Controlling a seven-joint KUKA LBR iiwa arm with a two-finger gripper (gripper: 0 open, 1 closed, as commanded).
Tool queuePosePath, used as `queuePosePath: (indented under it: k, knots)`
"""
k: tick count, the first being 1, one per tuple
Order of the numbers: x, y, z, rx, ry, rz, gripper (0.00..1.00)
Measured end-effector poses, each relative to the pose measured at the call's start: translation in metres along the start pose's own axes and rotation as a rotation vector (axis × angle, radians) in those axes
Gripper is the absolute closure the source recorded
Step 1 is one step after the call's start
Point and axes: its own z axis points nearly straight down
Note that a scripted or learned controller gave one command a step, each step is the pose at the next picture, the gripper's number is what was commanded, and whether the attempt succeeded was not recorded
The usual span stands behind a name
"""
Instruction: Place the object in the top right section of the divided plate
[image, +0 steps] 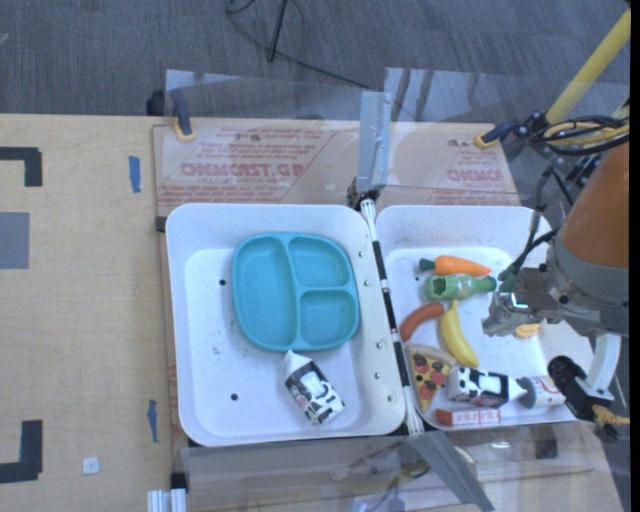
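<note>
Behind both bins, cardboard (255, 165) lettered "CHEMCAST"

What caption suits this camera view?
Gripper hovers over toy food in right bin; divided plate waits in left bin.

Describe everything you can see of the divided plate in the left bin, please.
The divided plate is turquoise, looks like plastic, and has rounded corners. Raised ridges split it into three sections: one long section on the left, two smaller ones on the right. It lies flat in the left bin, nothing inside it. A small black-and-white carton lies at its lower edge, apparently touching.
</note>
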Motion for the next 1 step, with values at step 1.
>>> queuePosePath:
  k: [1]
  knots:
    - [0.0487,0.0137,0.041,0.001,0.001,-0.189,1.0]
